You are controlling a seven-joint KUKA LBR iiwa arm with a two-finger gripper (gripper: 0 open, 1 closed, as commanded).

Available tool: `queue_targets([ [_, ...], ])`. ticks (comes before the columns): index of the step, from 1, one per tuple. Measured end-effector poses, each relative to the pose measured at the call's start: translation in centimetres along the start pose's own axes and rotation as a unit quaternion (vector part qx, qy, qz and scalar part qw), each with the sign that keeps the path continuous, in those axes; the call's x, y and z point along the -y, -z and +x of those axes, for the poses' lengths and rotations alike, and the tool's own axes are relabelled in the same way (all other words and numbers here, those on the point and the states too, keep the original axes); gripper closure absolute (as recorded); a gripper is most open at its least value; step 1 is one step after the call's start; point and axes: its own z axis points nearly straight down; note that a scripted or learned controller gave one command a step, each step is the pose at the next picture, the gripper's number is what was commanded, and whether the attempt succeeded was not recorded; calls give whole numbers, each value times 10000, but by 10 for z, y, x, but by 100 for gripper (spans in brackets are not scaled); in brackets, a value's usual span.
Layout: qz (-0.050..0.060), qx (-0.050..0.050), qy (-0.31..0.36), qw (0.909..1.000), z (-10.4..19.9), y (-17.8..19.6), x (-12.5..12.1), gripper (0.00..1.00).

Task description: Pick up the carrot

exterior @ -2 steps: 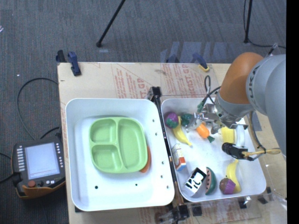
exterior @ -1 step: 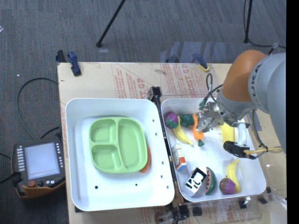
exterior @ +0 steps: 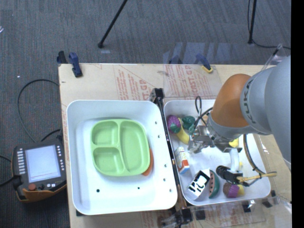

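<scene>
Evidently the carrot [exterior: 149, 164] is the orange sliver poking out from under the plate's [exterior: 119, 147] right edge, toward its near corner. Most of it is hidden beneath the plate, so its length and heading cannot be read. The plate lies flat in the left bin [exterior: 78, 175], and probably sits on the carrot as loosely scattered things do, pinning it against the bin floor.

The claw [exterior: 197, 144] hangs over the right bin [exterior: 264, 184], well to the right of the plate and across the divide between the two bins. It is low among the toys there: a purple toy [exterior: 174, 124] and a yellow one [exterior: 183, 136] lie right of the plate's far corner, and a small carton [exterior: 183, 159] right of its near edge. The wrist hides the claw's tip, so I cannot tell whether it is wide or narrow, and nothing shows held in it.

So the carrot lies to the claw's left, apart from it, in the other bin. By my judgement a grasp would have to come in at the exposed orange edge, and the plate's rim over it could block a clean closure.
</scene>
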Motion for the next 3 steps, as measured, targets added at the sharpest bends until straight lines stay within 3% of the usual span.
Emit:
queue_targets([
  [1, -12, 11, 1151, 9933, -89, 1, 35, 100],
  [2, -17, 4, 1150, 9934, -88, 1, 35, 0],
  [3, -38, 8, 820, 9966, -73, 3, -29, 0],
])
